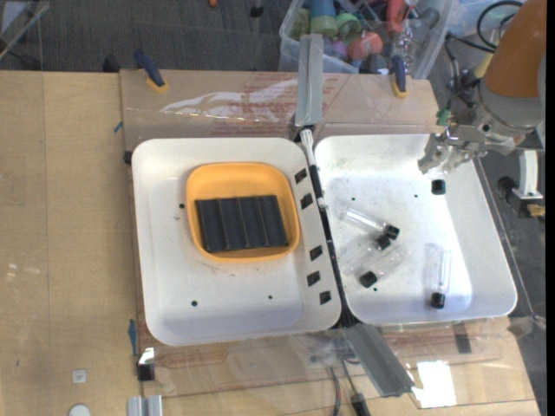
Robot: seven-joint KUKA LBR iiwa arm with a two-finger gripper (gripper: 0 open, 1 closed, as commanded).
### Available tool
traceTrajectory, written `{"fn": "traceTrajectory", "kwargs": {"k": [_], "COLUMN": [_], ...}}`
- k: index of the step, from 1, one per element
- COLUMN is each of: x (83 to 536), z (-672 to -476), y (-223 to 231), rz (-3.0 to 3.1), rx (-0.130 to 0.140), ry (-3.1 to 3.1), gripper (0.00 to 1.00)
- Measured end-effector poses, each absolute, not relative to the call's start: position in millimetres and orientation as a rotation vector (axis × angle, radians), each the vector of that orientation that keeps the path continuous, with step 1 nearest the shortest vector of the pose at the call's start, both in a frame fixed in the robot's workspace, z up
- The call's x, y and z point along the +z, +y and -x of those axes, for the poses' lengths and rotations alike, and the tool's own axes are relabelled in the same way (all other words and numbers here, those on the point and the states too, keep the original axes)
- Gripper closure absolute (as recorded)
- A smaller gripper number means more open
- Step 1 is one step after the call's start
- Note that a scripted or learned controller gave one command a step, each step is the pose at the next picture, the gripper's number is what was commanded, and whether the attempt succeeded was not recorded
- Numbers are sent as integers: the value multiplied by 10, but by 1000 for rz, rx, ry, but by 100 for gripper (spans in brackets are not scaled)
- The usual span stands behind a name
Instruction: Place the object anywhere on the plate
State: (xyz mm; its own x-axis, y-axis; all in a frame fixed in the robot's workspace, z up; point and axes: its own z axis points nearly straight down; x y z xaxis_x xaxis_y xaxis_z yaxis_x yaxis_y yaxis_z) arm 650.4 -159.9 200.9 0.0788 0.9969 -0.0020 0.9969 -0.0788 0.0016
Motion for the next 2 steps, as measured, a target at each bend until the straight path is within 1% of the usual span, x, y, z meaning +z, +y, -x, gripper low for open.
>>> {"fn": "traceTrajectory", "kwargs": {"k": [1, 2], "x": [1837, 1986], "z": [-6615, -6674], "y": [-1445, -1138], "rz": [-2113, -1861], "rx": [-1, 3], "ry": [2327, 2527], "gripper": [100, 100]}}
